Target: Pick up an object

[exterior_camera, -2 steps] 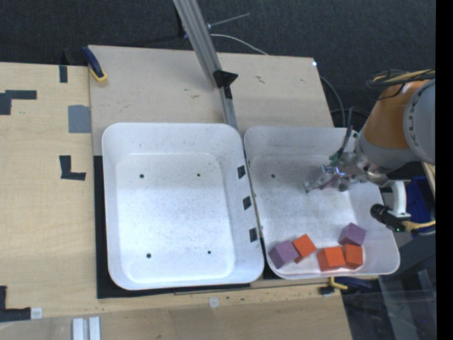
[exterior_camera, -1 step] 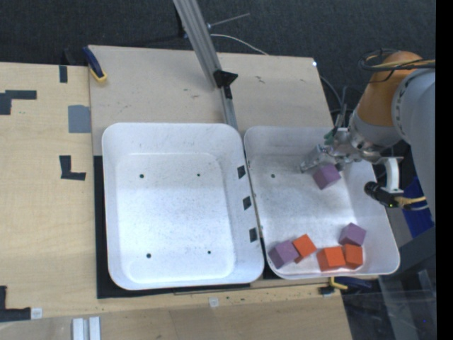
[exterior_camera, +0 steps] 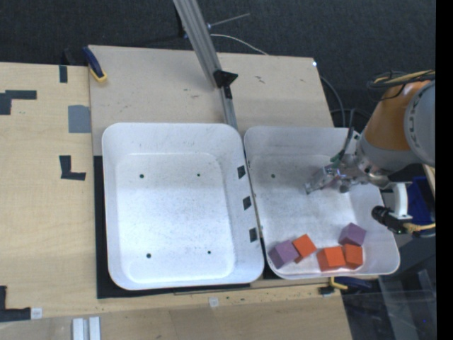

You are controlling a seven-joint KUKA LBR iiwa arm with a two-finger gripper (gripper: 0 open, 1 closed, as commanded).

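Small blocks cluster at the near edge of the right bin (exterior_camera: 283,147): a purple cube (exterior_camera: 284,253) touching an orange cube (exterior_camera: 305,246), two orange blocks (exterior_camera: 340,258) side by side, and a purple block (exterior_camera: 352,234) just behind them. Further back, the end effector (exterior_camera: 320,183) hovers above the speckled white floor; its finger spread is too blurred to tell. The left bin (exterior_camera: 170,137) sits alongside on the wooden surface (exterior_camera: 42,119).
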